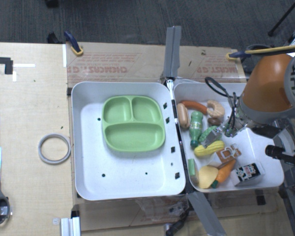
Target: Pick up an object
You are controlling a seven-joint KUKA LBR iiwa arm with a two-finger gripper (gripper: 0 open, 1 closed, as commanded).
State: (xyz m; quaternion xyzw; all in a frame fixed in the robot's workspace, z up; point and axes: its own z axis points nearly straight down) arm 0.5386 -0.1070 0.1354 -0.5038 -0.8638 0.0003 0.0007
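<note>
Corn cob: you see it just below-left of the gripper
Green bottle: left of it
Jaws: you cannot tell their state

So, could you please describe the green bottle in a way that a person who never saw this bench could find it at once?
Look at the right bin, the one full of toy food, not the one with the green divided plate. Near its left wall, the green bottle lies just right of the hot dog and above the yellow corn. It is the one dark green, bottle-shaped thing there.
</note>
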